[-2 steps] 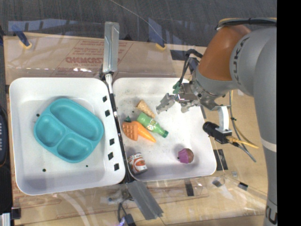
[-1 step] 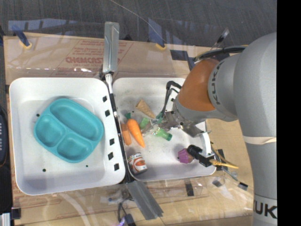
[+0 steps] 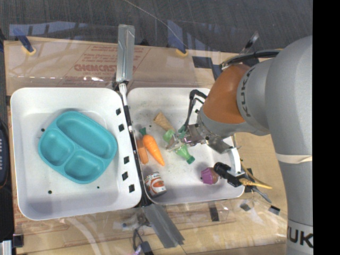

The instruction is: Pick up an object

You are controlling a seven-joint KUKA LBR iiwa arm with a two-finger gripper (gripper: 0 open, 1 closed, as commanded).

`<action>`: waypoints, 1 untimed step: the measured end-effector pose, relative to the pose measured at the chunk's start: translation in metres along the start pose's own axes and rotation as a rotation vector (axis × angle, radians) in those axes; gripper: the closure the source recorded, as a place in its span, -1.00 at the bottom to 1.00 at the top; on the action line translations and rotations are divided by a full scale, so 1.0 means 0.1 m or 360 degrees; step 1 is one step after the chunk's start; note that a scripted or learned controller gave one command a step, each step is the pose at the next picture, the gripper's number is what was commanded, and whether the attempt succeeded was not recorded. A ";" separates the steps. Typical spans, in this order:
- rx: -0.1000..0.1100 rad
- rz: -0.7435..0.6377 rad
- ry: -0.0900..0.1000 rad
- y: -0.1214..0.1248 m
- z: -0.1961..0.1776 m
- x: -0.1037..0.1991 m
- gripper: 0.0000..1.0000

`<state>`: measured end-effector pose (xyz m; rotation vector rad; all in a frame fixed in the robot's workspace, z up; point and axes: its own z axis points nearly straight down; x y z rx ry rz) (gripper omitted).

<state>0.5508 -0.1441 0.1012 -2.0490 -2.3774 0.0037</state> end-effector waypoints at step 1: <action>-0.0017 -0.0203 -0.0006 0.52 -1.14 0.01 1.00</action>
